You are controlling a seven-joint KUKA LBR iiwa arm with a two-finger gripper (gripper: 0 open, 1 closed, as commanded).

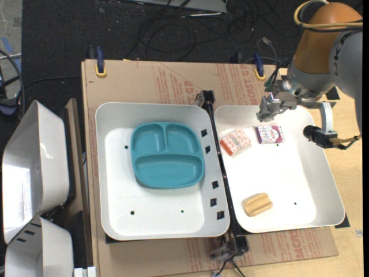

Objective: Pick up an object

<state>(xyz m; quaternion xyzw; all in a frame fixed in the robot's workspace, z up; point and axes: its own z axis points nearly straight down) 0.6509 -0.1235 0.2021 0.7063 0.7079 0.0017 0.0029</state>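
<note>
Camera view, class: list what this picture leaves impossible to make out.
- Gripper: too small and blurred in the camera view to judge its fingers.
- Purple packet and red-and-white packet: print too small to read.
- Arm: cut off by the right edge.
- Tan block: too blurred to identify.

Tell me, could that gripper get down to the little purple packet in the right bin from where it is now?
Probably yes. The gripper hangs just above and beside the purple packet, which lies flat in the right bin with nothing on top. The red-and-white packet sits apart to its side, leaving room.
</note>
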